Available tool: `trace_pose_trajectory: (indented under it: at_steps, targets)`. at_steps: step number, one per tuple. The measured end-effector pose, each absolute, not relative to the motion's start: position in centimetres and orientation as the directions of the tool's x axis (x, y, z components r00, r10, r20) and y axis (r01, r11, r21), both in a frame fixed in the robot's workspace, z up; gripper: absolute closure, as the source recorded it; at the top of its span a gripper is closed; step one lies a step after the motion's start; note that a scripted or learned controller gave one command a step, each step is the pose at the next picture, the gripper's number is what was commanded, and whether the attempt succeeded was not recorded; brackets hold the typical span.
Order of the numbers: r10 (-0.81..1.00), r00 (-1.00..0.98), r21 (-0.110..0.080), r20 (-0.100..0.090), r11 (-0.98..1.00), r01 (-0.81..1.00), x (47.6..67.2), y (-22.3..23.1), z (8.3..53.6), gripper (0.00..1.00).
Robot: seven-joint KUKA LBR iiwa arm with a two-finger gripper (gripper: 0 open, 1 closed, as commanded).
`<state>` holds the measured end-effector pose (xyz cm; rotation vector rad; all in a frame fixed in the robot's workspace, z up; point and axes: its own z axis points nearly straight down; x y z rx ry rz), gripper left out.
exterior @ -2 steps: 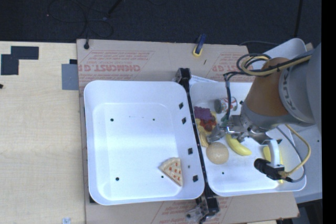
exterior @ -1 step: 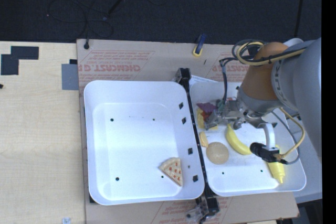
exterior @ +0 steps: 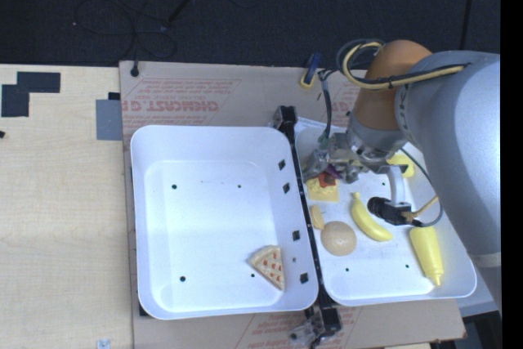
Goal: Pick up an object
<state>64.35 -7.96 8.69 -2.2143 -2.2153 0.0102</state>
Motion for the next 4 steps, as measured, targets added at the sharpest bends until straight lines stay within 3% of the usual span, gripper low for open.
trace_pose_trajectory:
  at_steps: [1, 2, 3, 4]
  targets:
    - [1.0, 0.003, -0.006, 0.0, -0.003, 1.0, 60.2, -10.5, 8.7, 0.0]
    - [1.0, 0.001, -0.011, 0.003, -0.001, 1.0, 64.3, -10.1, 8.7, 0.0]
    - [1.0, -0.001, -0.011, 0.002, 0.001, 1.0, 64.2, -10.2, 9.8, 1.0]
    - [1.0, -0.007, 0.007, 0.002, 0.007, 1.0, 64.6, -2.3, 19.4, 1.0]
